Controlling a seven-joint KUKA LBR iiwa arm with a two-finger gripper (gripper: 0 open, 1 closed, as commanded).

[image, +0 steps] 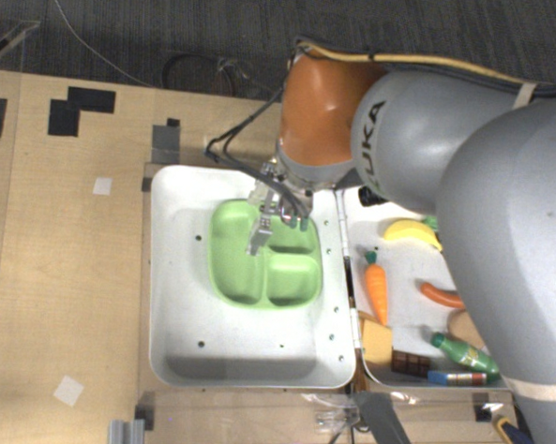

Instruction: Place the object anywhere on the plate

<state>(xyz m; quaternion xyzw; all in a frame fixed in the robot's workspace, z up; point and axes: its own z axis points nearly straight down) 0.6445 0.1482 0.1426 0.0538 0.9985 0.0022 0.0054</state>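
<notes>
A light green plate (261, 262) with separate compartments lies in the left white bin (175, 285), toward its upper right. My gripper (278, 221) hangs over the plate's upper edge, below the orange band of the arm. I cannot make out any object in it. Nothing lies on the parts of the plate that I can see. The arm covers the plate's top right corner.
The right bin (402, 271) holds a yellow banana (412, 234), an orange carrot (377, 290), a red sausage-like piece (440, 295), a green bottle (463, 352), a tan block (377, 340) and a dark bar (410, 363). The arm's grey body covers much of that bin.
</notes>
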